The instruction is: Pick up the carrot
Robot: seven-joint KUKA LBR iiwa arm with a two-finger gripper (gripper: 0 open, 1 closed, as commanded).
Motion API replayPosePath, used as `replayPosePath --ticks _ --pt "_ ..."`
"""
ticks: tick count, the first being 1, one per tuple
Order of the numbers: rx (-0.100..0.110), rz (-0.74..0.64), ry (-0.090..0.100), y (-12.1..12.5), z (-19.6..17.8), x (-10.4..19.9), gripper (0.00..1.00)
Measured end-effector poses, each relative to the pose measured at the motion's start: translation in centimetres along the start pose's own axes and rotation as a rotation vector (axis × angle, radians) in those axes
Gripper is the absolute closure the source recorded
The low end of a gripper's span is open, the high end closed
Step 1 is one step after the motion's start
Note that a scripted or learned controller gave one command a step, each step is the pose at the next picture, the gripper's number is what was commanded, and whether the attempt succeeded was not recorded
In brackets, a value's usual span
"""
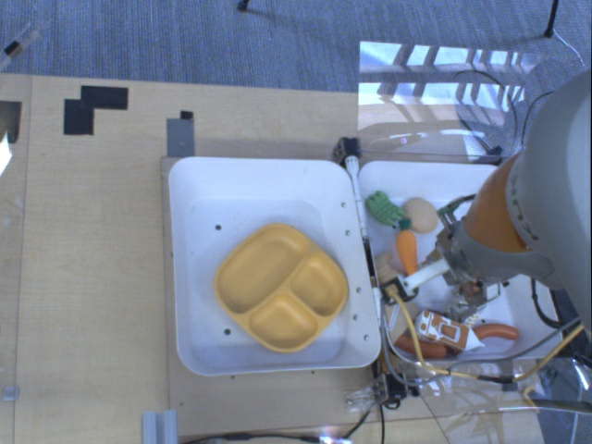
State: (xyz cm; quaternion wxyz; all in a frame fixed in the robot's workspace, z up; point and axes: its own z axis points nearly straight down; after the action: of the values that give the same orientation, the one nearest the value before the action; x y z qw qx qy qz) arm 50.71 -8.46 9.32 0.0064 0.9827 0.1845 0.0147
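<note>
1. Orange carrot (407, 252): lies in the right bin (388, 178), near that bin's left wall, roughly upright in the view. Its upper end sits just below a green leafy item (386, 210) and beside a pale, egg-like object (421, 215).
2. Arm (546, 192): grey with an orange band, reaching in from the right over the right bin and covering much of it.
3. Gripper (460, 289): positioned above the right bin's middle, to the right of the carrot and apart from it. Whether its fingers are spread or closed cannot be told. Nothing is visibly held.
4. A white bar-shaped part (424, 277) extends from the wrist toward the bin's left wall, ending just below the carrot.
5. Other contents, right bin: a small printed carton (441, 327) and a red sausage-like item (499, 332) near the lower edge.
6. Left bin (185, 248): holds a yellow divided plate (281, 287), three compartments, set near the centre.
7. Cables (435, 373) run along the bench below the right bin.
</note>
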Motion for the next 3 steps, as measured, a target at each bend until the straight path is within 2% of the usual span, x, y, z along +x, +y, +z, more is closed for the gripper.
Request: replayPosePath --ticks 1,2,3 --pt "0.007 0.160 -0.015 3.5 0.3 7.5 0.00" --pt "0.013 0.075 -0.018 0.8 0.5 1.4 0.00" --pt "0.016 0.038 -0.012 1.8 -9.3 14.8 0.00"
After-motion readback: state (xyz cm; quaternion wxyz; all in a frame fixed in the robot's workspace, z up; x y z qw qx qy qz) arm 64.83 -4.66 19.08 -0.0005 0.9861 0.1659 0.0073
